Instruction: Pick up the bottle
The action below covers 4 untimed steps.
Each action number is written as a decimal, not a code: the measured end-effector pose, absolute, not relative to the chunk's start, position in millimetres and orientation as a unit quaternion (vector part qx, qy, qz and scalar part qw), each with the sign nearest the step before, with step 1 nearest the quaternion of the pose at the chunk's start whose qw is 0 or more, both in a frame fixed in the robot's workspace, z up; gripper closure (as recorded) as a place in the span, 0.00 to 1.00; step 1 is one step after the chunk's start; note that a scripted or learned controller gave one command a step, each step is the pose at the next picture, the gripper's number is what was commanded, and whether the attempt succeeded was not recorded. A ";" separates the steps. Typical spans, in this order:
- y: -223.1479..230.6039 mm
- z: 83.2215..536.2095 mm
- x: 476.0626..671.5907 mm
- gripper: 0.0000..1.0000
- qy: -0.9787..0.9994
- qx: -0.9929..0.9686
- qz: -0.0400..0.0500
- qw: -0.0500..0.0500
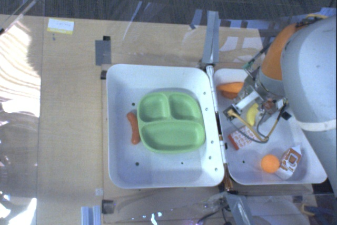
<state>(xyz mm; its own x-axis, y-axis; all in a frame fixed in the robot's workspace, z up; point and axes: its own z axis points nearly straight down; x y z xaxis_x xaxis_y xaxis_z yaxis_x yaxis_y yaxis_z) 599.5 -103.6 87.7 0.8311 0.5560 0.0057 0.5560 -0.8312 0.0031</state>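
Note:
My gripper (257,112) hangs low over the middle of the right bin (310,175), with the grey arm and its orange band coming in from the right. Right under it shows a yellow thing (252,114), partly hidden by the wrist; I cannot tell whether it is the bottle or whether the gripper touches it. A white container with a brown and red label (290,160) lies in the bin's front right corner, apart from the gripper; it may be the bottle.
In the right bin also lie an orange piece (230,88) at the back left, a red and white packet (241,139) and an orange ball (269,164). The left bin (118,166) holds a green divided plate (171,121) and a red-orange sausage (134,127).

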 end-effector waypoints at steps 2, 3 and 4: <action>-106.7 99.3 491.7 1.00 0.156 0.988 0.007 0.001; -205.5 150.4 585.3 1.00 0.222 0.975 0.002 0.001; -204.8 149.9 585.3 0.00 0.223 0.975 0.001 0.001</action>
